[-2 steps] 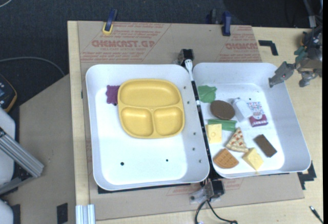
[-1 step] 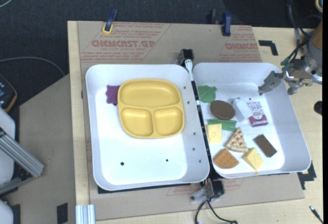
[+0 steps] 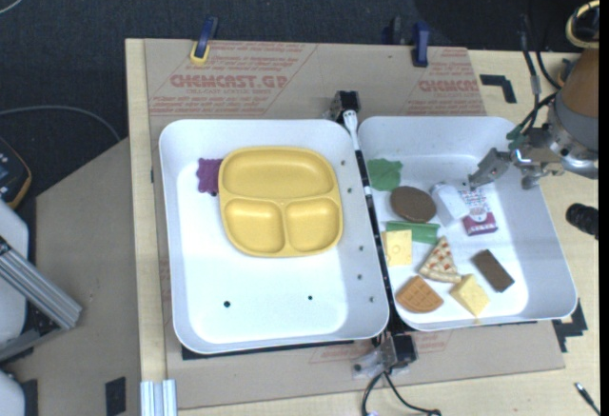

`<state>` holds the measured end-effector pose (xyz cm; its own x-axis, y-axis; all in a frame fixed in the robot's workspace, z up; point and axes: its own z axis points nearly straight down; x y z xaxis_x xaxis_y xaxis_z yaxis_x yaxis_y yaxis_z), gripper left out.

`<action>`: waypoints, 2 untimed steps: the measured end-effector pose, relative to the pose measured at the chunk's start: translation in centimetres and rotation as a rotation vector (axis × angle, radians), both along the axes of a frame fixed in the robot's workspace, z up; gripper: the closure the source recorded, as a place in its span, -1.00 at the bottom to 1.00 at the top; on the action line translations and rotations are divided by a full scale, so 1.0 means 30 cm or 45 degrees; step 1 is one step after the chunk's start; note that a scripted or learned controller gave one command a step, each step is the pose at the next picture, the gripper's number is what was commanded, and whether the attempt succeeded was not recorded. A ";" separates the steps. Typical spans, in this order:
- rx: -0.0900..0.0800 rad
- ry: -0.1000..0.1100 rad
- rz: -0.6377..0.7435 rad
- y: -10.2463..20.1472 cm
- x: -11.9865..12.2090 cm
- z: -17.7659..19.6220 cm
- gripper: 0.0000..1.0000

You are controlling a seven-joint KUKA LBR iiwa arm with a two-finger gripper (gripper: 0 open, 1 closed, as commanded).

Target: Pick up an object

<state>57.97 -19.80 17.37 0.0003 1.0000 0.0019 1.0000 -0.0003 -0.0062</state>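
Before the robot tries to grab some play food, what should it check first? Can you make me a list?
1. Claw is over the right bin: ok.
2. Claw is free of food: cannot tell.
3. Something to grab sits near it, the small packet: ok.
4. Packet has room around it: not ok, the brown round piece lies close.
5. Yellow tray is out of the way in the left bin: ok.

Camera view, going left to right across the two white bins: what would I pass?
Purple piece → yellow divided tray → green piece → round brown patty → small packet → gripper, reaching in from the right.
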 end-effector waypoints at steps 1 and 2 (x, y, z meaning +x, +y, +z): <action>-0.001 -0.007 -0.002 -0.003 -0.004 -0.206 -1.00; 0.005 -0.019 0.004 0.003 0.016 -0.265 -1.00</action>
